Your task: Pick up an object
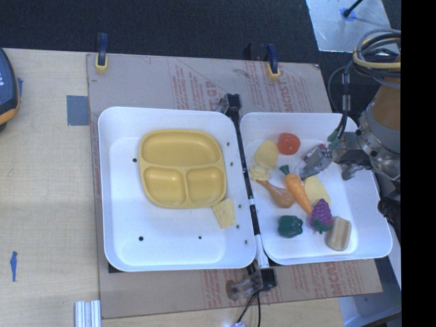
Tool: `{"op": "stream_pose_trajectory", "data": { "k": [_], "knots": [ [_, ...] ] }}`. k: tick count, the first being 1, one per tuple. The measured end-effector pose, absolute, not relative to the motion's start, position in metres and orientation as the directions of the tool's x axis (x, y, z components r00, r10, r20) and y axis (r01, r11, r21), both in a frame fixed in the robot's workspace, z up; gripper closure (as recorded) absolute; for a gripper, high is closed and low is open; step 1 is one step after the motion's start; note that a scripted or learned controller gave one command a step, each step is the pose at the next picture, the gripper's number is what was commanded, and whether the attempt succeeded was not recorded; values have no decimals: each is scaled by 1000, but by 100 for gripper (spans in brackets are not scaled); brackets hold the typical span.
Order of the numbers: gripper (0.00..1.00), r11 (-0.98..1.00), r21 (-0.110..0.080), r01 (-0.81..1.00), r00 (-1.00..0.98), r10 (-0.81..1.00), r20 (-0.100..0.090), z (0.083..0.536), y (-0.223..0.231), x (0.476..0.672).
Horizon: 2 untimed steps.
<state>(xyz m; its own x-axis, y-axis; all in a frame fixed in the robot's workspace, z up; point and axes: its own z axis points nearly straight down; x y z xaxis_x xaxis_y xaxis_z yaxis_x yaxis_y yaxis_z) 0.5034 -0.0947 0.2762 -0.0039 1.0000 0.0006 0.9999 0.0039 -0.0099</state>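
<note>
The right bin [361, 244] holds several toy foods: a red tomato [289, 143], a pale yellow pear [266, 154], an orange carrot [297, 191], a tan drumstick [276, 193], a yellow lemon-like piece [316, 189], purple grapes [321, 214], a green pepper [289, 226] and a beige bread piece [338, 234]. My gripper [314, 162] reaches in from the right and hangs over the bin's middle, just right of the tomato and above the carrot. Nothing shows between its fingers.
The left bin [122, 244] holds a yellow divided plate [182, 167] and a pale cheese wedge [224, 214] near its right wall. Blue and yellow clamps [272, 61] pin the cardboard at the back. The arm body [381, 121] stands over the right bin's right edge.
</note>
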Motion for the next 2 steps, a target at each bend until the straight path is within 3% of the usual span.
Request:
{"op": "stream_pose_trajectory", "data": {
  "k": [1, 2],
  "knots": [
    [0, 3, -23, 1000, -3, 1000, 4, 117, -94, 489],
    [0, 3, -13, 1000, -3, 1000, 3, 87, -95, 478]
  ]
}}
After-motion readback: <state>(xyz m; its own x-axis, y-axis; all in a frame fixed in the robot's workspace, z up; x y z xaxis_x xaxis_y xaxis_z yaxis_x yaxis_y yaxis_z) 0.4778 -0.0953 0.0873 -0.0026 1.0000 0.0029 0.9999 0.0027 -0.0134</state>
